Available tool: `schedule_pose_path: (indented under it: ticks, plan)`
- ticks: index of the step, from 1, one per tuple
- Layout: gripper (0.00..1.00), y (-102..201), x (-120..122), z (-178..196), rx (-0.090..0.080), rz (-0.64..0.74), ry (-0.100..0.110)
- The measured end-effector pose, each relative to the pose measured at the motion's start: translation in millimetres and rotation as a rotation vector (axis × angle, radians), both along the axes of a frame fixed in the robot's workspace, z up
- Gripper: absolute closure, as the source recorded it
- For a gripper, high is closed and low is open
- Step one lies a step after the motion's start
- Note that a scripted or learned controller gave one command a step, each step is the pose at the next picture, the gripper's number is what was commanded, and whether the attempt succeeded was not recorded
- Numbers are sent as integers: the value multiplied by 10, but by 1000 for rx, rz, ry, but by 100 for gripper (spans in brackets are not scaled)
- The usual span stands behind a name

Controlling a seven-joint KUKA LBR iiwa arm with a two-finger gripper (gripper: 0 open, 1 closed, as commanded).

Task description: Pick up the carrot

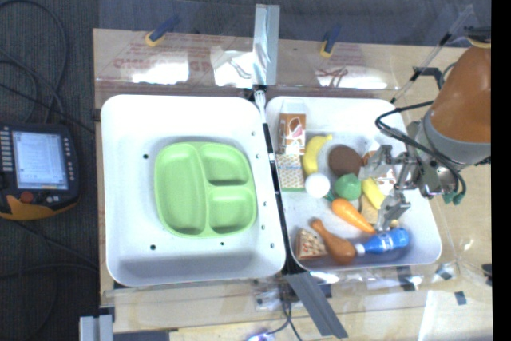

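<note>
A wooden tabletop (112, 52) carries two shallow white plastic bins: the left bin (128, 124) holds a green divided plastic plate (205, 188), likely a drop-off spot, while the right bin (423, 247) crowds toy foods together as picking targets. The grey arm with its orange band (467, 96) reaches in from the right, wrist bent downward over the clutter. Its gripper (391, 200), whose opening cannot be told, hangs just beside the orange toy carrot (353, 215), which lies slantwise near a blue plastic bottle (385, 242).
</note>
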State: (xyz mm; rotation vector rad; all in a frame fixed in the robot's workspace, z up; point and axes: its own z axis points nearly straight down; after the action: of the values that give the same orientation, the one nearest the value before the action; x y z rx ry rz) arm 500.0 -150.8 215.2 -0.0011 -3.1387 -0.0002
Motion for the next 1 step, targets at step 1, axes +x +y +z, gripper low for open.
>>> schedule_pose_path:
  ticks: [1]
  plan:
    - [0, 169, -129, -1191, -1, 164, -5]
